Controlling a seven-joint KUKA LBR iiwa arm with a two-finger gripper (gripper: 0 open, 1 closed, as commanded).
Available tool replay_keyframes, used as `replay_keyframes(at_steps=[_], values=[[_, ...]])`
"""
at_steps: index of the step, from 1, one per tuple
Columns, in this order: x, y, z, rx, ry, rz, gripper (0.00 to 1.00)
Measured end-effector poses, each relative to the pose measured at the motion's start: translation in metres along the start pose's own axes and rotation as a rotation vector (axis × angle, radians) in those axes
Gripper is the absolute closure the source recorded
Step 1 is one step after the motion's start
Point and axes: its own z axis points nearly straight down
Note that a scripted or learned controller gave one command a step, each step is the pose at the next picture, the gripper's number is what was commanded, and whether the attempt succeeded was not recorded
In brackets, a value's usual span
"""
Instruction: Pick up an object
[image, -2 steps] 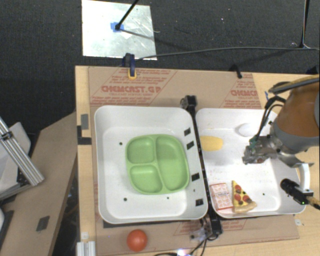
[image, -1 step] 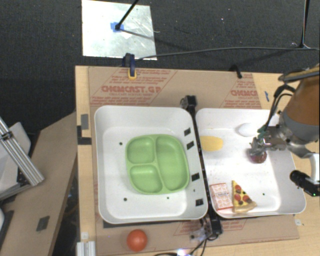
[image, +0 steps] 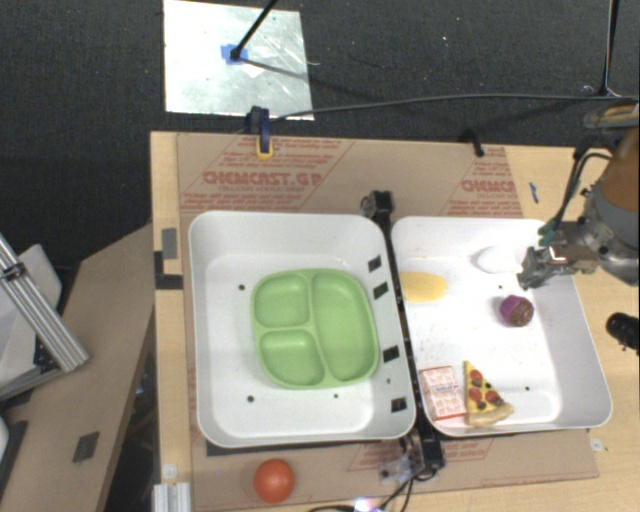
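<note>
Brown desk (image: 330, 165) carries two bins: left bin (image: 215, 300) holds a green tray (image: 314, 328); right bin (image: 580, 380) holds a yellow piece (image: 423, 287), pizza slice (image: 483, 393) and purple ball (image: 516, 310). My claw (image: 533, 266) hangs at right, just above the ball; its grip I cannot tell.

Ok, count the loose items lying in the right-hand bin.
5: a yellow piece near the left wall, a white piece by the gripper, a purple ball, a red-and-white packet and a pizza slice at the front.

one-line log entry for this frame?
gripper: over right bin, upper right | nearest: purple object, white object | held: nothing seen
</note>
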Motion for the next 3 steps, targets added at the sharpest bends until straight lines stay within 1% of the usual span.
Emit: replay_keyframes(at_steps=[1, 2, 3], values=[[0.057, 0.015, 0.013, 0.005, 0.003, -0.004, 1.0], [0.111, 0.032, 0.019, 0.005, 0.003, -0.005, 1.0], [0.162, 0.028, 0.019, 0.005, 0.003, -0.004, 1.0]])
